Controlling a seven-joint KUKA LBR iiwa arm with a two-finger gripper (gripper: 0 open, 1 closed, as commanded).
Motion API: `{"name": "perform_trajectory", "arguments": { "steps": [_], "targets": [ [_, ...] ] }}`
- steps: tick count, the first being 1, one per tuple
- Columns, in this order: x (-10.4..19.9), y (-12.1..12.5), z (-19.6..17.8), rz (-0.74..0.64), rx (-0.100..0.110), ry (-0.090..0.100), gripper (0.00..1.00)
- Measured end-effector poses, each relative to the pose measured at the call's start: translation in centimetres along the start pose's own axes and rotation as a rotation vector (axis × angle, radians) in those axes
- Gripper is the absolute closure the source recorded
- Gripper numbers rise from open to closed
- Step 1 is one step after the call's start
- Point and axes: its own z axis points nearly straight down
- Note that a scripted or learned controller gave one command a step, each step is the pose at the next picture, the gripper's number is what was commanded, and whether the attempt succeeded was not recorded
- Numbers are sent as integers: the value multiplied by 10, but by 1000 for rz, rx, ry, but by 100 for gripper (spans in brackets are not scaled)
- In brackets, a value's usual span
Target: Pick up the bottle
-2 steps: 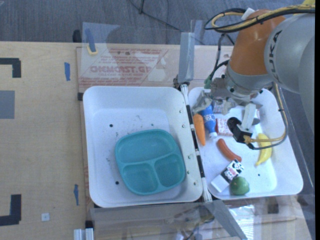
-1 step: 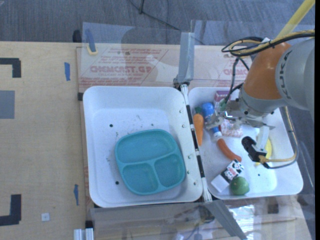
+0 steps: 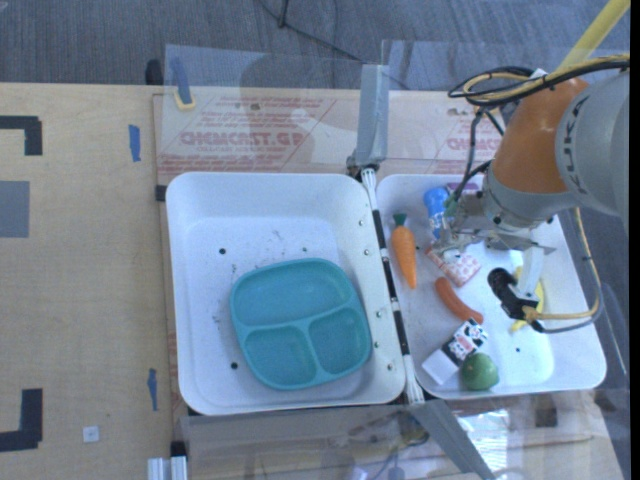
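Grey two-finger gripper (image 3: 452, 232) low in the right shallow white bin (image 3: 575, 363), at the bin's far-left part, hung from the grey arm with orange band (image 3: 530, 143) reaching in from the right. Open or closed: cannot tell, tip hidden under the wrist.

Right under or just beside the gripper: small blue-capped bottle (image 3: 435, 203), cap poking out on the far side, body mostly covered. Red-and-white patch (image 3: 458, 266) on the near side, probably the bottle's label, not certain. No clear sign of the bottle held or off the bin floor.

Further out in the same bin: orange carrot with green top (image 3: 403, 253) along the left wall, red-orange sausage-shaped piece (image 3: 458, 300), black-and-white patterned carton (image 3: 463, 343), round green fruit (image 3: 480, 371) at the near edge.

Left white bin (image 3: 200, 218): teal three-compartment plastic plate (image 3: 298, 320), well apart from the action.

Progress, as a judgement: approach done, positioned at the target; grasp unconfirmed, lift not yet done. Left: secure the grip, raise the bottle clear of the carrot and bin.
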Motion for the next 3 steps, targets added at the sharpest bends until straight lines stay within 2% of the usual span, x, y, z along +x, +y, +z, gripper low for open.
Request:
{"name": "perform_trajectory", "arguments": {
  "steps": [1, 2, 3],
  "targets": [
    [13, 35, -177, 419, 20, -3, 100],
    [67, 51, -208, 464, 20, -3, 100],
    [8, 34, -215, 325, 22, -2, 100]
  ]
}}
